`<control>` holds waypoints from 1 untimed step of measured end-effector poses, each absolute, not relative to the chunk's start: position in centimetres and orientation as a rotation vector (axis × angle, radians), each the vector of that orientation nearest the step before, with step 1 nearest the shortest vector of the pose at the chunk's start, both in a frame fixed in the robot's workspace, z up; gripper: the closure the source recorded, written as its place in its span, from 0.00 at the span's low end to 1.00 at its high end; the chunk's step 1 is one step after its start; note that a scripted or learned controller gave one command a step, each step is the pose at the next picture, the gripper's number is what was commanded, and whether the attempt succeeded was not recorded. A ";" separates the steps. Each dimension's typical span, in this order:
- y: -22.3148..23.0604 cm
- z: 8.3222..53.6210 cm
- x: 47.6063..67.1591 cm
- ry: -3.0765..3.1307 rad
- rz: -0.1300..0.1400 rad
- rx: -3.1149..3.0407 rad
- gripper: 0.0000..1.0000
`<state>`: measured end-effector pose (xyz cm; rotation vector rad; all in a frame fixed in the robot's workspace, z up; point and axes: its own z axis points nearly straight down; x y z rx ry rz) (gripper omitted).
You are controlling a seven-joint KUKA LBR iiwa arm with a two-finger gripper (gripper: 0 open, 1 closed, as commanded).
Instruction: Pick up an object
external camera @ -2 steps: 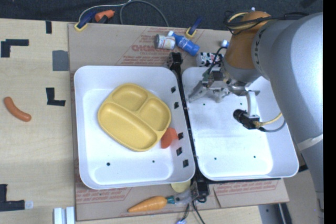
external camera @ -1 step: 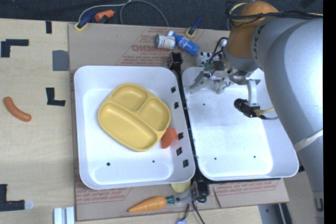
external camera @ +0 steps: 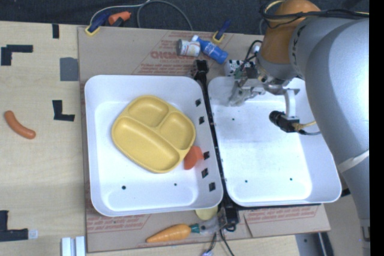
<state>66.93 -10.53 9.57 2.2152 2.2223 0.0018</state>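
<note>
- I see the arm filling the right of the frame, its gripper over the right bin's upper left corner; jaw state I cannot tell.
- Left bin, frame centre-left, holds a yellow divided plate.
- A small orange-red object touches the plate's lower right edge.

**Two bins, side by side**

The left bin holds a divided plate with a small ball touching its right edge. The gripper hangs over the right bin — at its far-left corner. Behind the bins lies a bottle; before them, a carrot; well left, a sausage.
</note>
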 end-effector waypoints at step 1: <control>-4.6 18.6 56.8 2.229 -0.005 2.222 1.00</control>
